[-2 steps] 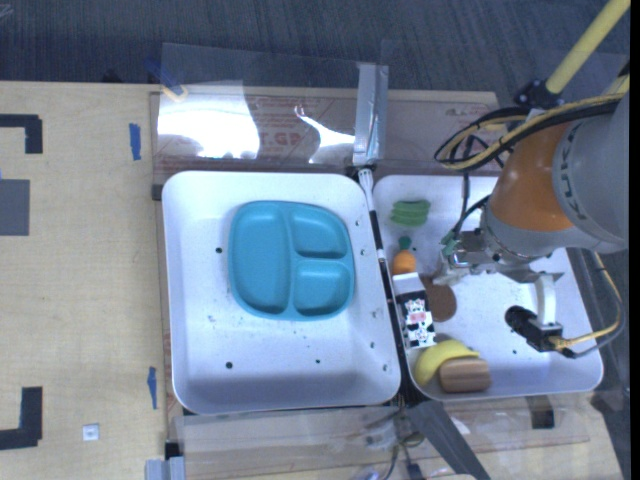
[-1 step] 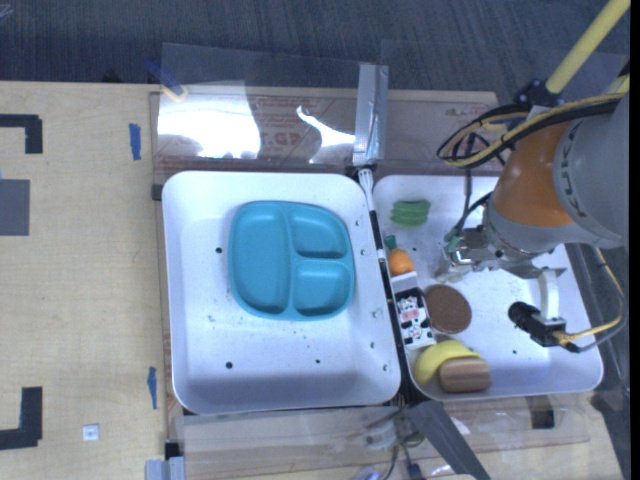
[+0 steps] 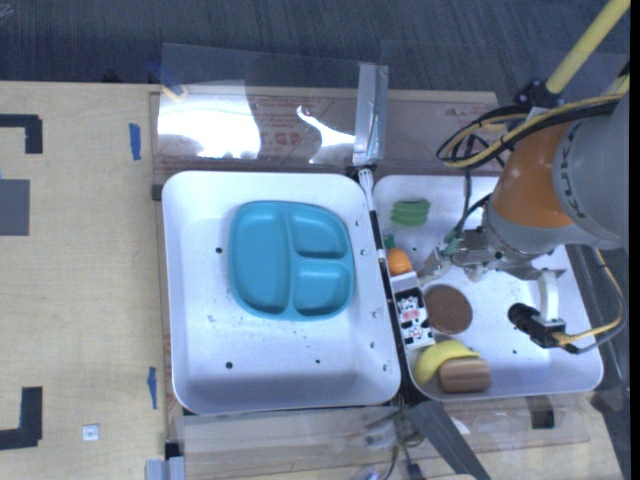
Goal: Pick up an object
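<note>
The right bin [image 3: 570, 368] holds several small objects. A green piece [image 3: 410, 211] lies near its back left corner and a small orange ball [image 3: 399, 262] sits against the left wall. Nearer the front are a brown round disc [image 3: 449, 309], a black, white and red patterned block [image 3: 409, 313], a yellow rounded piece [image 3: 438, 359] and a tan loaf-shaped piece [image 3: 464, 375]. My gripper [image 3: 447, 255] hangs low over the middle of this bin, just right of the orange ball and behind the brown disc. The wrist hides its tips.
The left bin [image 3: 200, 348] carries a blue divided plate [image 3: 292, 259]. A clear plastic sheet [image 3: 260, 118] and a metal post [image 3: 369, 113] stand behind the bins. Yellow and black cables [image 3: 480, 133] loop behind the arm, and a black plug [image 3: 535, 324] hangs over the right bin.
</note>
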You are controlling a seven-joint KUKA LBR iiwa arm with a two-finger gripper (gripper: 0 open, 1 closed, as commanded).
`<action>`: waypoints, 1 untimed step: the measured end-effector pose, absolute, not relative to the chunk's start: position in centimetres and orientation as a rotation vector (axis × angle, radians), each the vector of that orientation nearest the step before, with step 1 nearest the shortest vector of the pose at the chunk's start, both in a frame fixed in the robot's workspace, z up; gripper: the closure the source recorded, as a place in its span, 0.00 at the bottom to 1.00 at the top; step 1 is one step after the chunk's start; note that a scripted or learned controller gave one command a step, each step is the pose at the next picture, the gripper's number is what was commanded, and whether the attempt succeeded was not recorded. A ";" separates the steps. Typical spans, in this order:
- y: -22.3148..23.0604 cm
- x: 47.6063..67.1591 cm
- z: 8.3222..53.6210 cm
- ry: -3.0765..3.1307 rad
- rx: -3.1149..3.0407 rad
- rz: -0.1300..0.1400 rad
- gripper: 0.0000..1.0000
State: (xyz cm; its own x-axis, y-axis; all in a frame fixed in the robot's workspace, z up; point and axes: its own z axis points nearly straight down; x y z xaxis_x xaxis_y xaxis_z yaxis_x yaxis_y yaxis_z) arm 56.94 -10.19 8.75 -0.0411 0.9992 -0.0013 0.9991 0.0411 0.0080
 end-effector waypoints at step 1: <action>-10.4 51.9 8.8 2.386 2.034 0.006 0.00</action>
